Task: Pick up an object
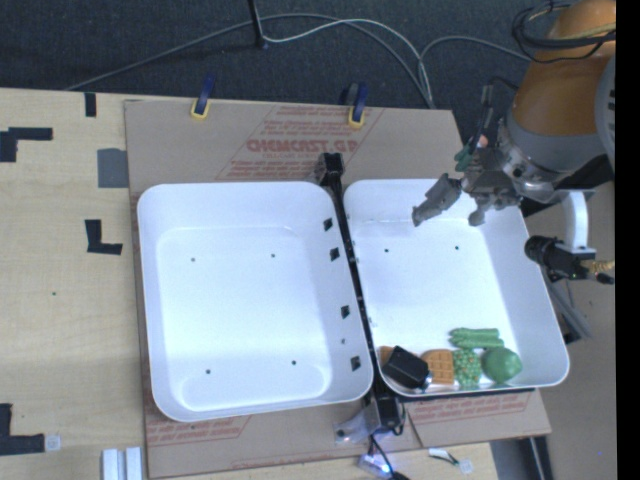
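My gripper (pixel 452 209) hangs over the far edge of the right bin (pixel 450 268), its two fingers spread apart with nothing between them. Far from it, along the right bin's near wall, lie a black block (pixel 406 367), an orange waffle-like piece (pixel 437 365), a green corn-like piece (pixel 467 367), a green ball-shaped item (pixel 501 364) and a green pod-shaped item (pixel 476 338).
The left bin (pixel 240 298) sits beside the right one, with a black divider (pixel 345 268) between them. Both rest on a cardboard sheet (pixel 290 143) held by clamps at the back. Cables trail across the dark floor behind.
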Controlling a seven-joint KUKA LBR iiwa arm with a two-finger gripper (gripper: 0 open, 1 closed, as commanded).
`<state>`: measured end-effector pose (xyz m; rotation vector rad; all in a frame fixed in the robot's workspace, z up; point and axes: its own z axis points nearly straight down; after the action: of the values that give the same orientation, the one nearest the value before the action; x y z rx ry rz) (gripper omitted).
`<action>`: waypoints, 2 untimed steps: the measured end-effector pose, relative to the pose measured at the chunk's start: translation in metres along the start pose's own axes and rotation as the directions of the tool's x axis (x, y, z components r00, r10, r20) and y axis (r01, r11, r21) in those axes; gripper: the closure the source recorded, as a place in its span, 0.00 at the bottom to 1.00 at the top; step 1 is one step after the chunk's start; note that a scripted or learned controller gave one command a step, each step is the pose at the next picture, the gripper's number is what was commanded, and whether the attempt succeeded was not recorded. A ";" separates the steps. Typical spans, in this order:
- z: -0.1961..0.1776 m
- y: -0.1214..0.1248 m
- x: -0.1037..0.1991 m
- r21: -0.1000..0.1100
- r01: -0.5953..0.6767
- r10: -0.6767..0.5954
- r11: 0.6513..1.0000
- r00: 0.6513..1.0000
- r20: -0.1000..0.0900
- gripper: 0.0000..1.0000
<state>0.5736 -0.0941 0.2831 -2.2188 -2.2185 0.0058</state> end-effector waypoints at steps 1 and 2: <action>-0.003 0.001 0.000 -0.005 0.000 0.000 1.000 1.000 0.000 0.00; 0.040 -0.001 0.002 -0.002 0.001 -0.001 1.000 1.000 0.000 0.00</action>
<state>0.5728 -0.0919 0.2432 -2.2187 -2.2201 0.0039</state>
